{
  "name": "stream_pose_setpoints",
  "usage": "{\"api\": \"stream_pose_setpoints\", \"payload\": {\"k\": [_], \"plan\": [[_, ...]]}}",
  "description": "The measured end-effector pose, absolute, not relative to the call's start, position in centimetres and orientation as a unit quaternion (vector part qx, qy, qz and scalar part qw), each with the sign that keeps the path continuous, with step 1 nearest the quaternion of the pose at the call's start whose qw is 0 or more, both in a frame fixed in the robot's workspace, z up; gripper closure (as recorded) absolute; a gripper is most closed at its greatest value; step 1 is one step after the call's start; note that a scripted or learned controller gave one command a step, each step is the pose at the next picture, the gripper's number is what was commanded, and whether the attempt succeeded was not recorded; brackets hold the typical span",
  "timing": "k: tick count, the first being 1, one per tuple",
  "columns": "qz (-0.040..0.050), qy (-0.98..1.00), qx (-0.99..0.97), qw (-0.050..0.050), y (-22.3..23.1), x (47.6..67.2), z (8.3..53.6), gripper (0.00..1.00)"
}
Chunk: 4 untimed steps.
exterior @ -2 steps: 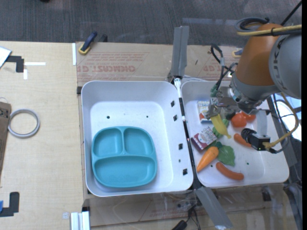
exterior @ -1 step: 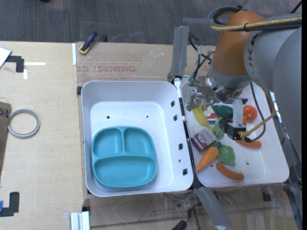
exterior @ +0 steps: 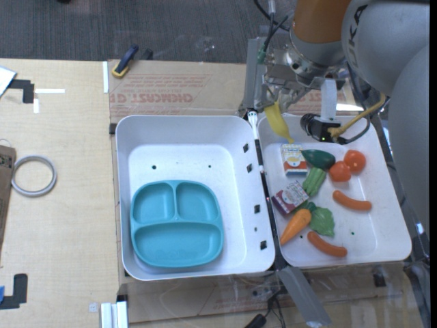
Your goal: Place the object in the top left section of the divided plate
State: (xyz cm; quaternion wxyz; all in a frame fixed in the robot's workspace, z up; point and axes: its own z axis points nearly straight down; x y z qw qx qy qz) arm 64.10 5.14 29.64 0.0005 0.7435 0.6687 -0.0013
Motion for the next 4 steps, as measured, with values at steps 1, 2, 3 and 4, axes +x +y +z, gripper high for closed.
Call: {"api": "stream_pose_setpoints", "payload": {"k": [1,2,3,4], "plan": [[-0.002,0.608,0.794,0.0,11.3,65.9,34.3,1.0],[-0.0033,0.561,0.828,0.0,11.9,65.9,30.5,1.0],[-0.0023,0.43,0.903,0.001,18.4,65.9,28.7,1.0],[-0.003,0.524,0.851,0.0,22.8,61.4,15.2,1.0]]}}
